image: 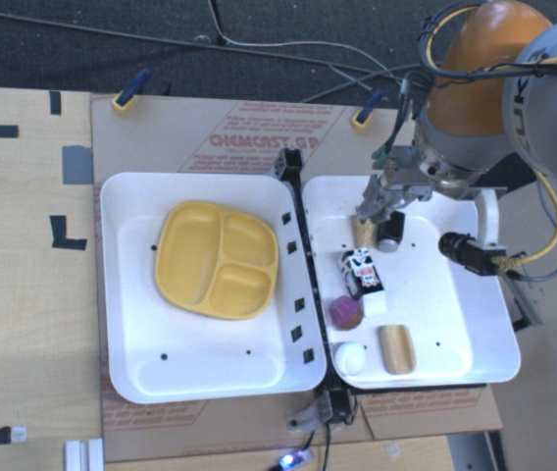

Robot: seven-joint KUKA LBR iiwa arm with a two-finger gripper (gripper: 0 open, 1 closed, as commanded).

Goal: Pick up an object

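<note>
Dark carpet with black cables runs along the far edge, a light wood bench below it, and a brown cardboard sheet on the bench carries two shallow white bins side by side. Left bin holds a yellow divided plate, lying flat, roughly centred. Right bin holds the small stuff: a black-and-white cow-patterned toy near the bin's left-centre, a white block touching its near side, a purple ball-like object just left of that block, a white round object at the near-left corner, a tan cylinder-like piece just right of it. Grey arm with orange band comes in from the right, gripper down at the far-left part of the right bin, just beyond the cow toy. A tan object sits right at the fingertips, contact unclear. Cannot tell whether the claw is spread or pressed together; nothing visibly lifted.
</note>
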